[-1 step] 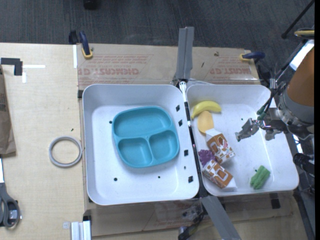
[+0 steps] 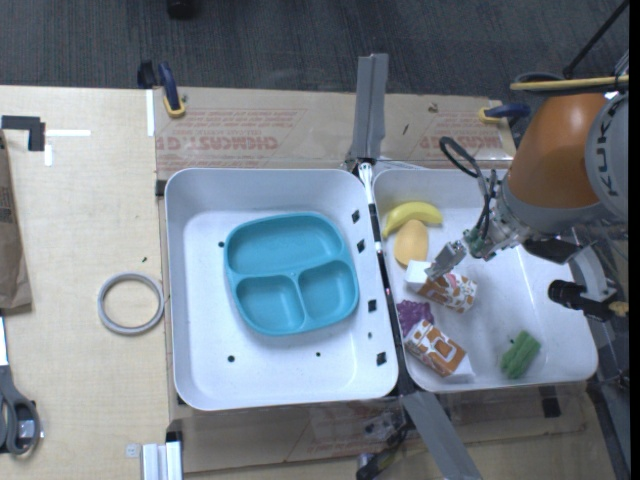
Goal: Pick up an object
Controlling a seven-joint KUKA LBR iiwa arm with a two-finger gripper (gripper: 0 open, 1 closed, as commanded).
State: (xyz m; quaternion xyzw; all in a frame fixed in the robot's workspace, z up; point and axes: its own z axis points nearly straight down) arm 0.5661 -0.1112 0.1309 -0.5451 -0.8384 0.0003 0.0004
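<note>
Claw low in right bin, near its left edge, just above the small patterned carton; can't tell if clenched or released. Banana toward bin's back-left corner, green item front right. Blue tray in left bin.

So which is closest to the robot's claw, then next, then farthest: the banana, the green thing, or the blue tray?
From the gripper in the camera view:
1. Banana, just up and left of it, in the right bin.
2. Green thing, lower right corner of that bin.
3. Blue tray, over in the left bin.
</note>
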